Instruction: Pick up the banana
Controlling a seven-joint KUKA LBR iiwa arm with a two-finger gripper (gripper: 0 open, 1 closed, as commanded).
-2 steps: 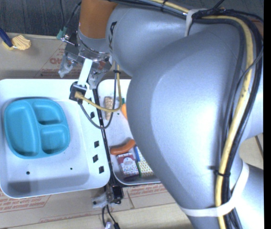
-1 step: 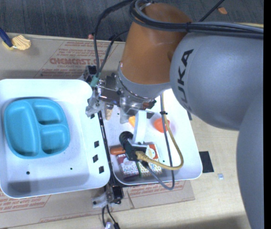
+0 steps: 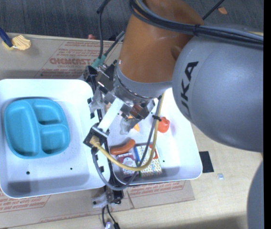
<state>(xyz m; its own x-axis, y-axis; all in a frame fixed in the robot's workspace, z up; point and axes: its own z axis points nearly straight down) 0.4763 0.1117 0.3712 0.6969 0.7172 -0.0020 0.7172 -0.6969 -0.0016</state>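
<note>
Grey and orange, the arm is hanging over the right bin [image 3: 178, 149] at frame centre, its gripper [image 3: 127, 122], spread or closed I cannot tell, pointing lower-left just above a red sausage [image 3: 122, 147], probably hiding the banana beneath it.

One fixed cam overhead, slanted down on both bins [image 3: 2, 128].

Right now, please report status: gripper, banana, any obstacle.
Gripper low over the right bin, grip state unclear. Banana not identified. Sausage and small box lie below; arm covers much of the bin.
</note>
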